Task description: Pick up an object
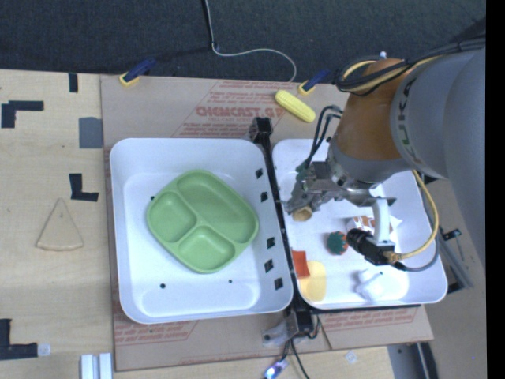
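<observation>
My gripper [304, 201] is low over the left part of the right bin [418, 294], close to the divider between the bins. A small brownish thing [301, 210] lies right at its tip; whether it is held is unclear. In front of the gripper lie a dark green ball-like piece [338, 243], a red block [300, 263], a pale yellow piece [315, 281] and a white lump [377, 284]. A white and orange item [375, 226] is partly hidden under the arm's cable.
The left bin [130, 290] holds a green divided plate [203, 220]. A yellow toy [295, 106] lies on the cardboard behind the bins. The bulky grey and orange arm [394, 125] covers the right bin's back half. Black clips line the divider [272, 212].
</observation>
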`<state>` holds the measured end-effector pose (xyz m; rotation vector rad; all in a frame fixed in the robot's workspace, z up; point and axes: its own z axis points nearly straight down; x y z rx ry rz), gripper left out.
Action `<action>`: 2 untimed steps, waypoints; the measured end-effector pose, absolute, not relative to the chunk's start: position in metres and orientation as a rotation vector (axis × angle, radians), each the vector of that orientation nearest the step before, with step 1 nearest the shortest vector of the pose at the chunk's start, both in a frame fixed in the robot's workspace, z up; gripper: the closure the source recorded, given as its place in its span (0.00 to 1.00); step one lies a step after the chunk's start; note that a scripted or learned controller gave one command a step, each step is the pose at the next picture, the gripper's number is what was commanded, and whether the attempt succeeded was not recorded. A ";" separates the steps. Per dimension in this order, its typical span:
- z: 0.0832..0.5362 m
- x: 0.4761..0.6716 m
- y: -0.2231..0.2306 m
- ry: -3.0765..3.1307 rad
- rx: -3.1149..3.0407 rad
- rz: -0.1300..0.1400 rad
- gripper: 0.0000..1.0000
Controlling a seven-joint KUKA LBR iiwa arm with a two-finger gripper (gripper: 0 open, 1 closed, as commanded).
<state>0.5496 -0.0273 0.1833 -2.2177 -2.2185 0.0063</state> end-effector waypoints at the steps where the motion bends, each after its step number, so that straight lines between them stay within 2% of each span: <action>1: 0.223 0.532 -0.023 -2.222 -2.219 0.002 1.00; 2: 0.290 0.511 0.035 -2.224 -2.218 0.002 1.00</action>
